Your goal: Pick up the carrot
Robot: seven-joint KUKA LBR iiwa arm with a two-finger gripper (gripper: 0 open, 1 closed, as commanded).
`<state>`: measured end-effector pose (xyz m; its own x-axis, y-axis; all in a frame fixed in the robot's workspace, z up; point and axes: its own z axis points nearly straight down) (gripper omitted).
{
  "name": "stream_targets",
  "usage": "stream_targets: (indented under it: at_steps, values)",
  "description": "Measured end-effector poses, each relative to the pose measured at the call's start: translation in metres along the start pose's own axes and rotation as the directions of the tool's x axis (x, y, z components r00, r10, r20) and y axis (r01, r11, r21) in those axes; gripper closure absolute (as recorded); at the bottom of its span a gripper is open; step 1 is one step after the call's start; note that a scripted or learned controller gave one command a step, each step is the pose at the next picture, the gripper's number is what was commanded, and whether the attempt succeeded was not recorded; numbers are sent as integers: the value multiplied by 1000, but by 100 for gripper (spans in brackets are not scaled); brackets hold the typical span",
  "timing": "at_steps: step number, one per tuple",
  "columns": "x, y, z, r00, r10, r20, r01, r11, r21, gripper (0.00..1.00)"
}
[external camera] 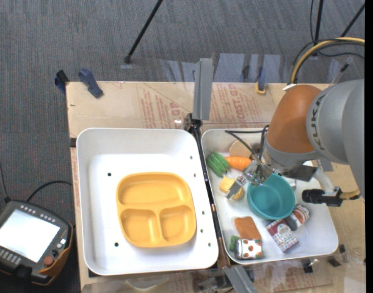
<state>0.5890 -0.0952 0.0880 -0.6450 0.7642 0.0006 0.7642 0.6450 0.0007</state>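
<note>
Carrot (239, 162) lying beside green vegetable (218, 163); I am hovering my gripper (254, 174) adjacent for approach; grip state indeterminate.

A dark grey carpeted floor (64, 29) was seen behind the cardboard-covered bench (137, 99). Black stand legs (148, 22) were planted on it, and a handheld pendant (28, 237) lay at lower left.

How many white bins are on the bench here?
2: the left white bin holding a yellow divided plate, and the right white bin with the carrot and other items.
</note>
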Motion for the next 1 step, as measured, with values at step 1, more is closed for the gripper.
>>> stream_targets:
  at_steps: [1]
  values:
    - [-2, 14, 0, 1000, 14, 0, -14, 1000, 1, 0]
